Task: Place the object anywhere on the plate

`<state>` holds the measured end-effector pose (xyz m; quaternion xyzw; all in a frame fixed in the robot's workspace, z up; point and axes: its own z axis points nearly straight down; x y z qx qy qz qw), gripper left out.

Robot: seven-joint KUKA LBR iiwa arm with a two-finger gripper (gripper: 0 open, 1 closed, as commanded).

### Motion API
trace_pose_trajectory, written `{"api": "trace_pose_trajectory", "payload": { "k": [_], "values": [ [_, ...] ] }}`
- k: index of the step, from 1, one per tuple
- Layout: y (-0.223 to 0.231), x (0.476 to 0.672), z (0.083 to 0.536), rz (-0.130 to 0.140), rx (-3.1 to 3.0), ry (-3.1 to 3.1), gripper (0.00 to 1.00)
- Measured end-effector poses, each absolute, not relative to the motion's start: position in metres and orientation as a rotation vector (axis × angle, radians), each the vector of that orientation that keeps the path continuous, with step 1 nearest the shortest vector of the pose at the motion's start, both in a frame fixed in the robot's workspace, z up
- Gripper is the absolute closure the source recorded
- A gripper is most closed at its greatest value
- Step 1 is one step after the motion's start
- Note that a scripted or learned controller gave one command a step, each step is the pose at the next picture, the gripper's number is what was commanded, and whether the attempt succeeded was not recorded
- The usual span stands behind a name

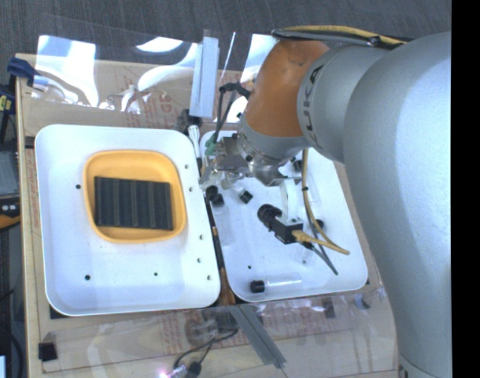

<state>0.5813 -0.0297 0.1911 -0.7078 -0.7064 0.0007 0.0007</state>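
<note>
1. Illumination is bright and even, falling from overhead; the left bin (63, 266) and right bin (346, 270) render near-white.
2. Strong specular glare marks the clear sheeting (67, 52) along the bench's far edge.
3. The plate (134, 164) appears evenly lit, its yellow saturated.
4. A soft, diffuse shadow lies under the arm (397, 132) in the right bin.
5. The arm, nearest the lens, is slightly soft; the small items are grainy.

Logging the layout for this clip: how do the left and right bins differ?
The left bin holds a yellow plate bearing a dark ridged slab; the right bin holds a clear tube with a black cap, among other things. The arm hangs over the right bin, not the left bin. Both bins are shallow, white and round-cornered.
</note>
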Motion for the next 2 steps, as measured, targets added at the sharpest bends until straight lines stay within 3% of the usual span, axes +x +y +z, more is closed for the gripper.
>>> {"api": "trace_pose_trajectory", "payload": {
  "k": [1,2],
  "values": [
    [0.0023,0.5836,0.1983,0.004,-2.094,-2.340,1.00],
    [0.0019,0.5836,0.1984,0.004,-2.095,-2.339,0.00]
  ]
}}
